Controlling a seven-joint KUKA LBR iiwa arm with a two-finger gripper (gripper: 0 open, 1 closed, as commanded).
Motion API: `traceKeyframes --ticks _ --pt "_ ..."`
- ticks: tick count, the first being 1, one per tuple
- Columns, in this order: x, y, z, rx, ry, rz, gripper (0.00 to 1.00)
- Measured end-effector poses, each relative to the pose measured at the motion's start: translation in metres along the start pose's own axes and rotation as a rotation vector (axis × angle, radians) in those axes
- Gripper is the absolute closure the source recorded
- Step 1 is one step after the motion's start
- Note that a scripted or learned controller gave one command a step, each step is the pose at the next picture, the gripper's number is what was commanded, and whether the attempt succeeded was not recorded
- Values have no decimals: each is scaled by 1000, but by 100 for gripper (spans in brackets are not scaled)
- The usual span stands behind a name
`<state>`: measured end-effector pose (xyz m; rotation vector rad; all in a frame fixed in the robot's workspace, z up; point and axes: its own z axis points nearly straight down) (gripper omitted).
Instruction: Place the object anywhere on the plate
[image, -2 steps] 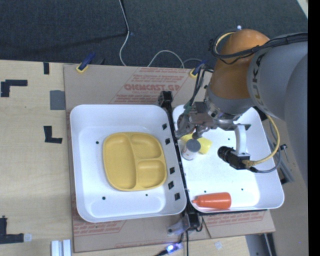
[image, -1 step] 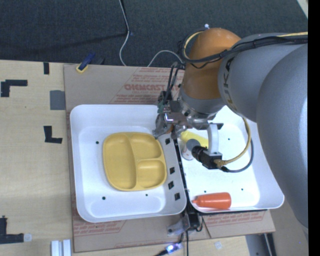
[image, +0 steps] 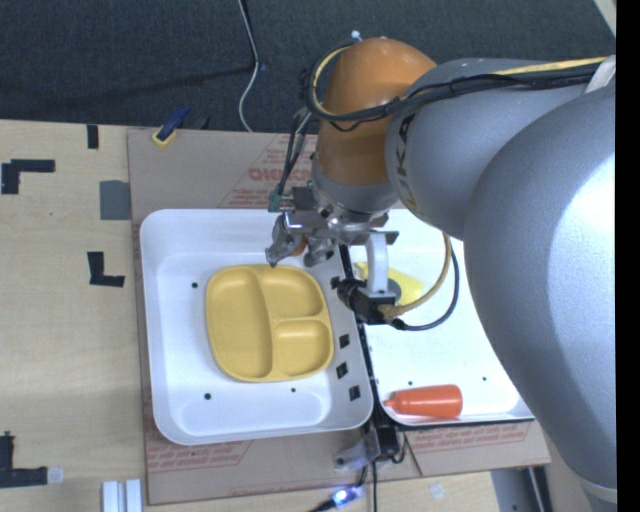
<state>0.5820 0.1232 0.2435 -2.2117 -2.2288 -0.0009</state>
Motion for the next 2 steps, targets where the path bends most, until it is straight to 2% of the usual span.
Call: traceKeyframes --ticks 1,2 --pt "51 7 20 2 -2 1 100" --pt "48 7 18 2 -2 5 0"
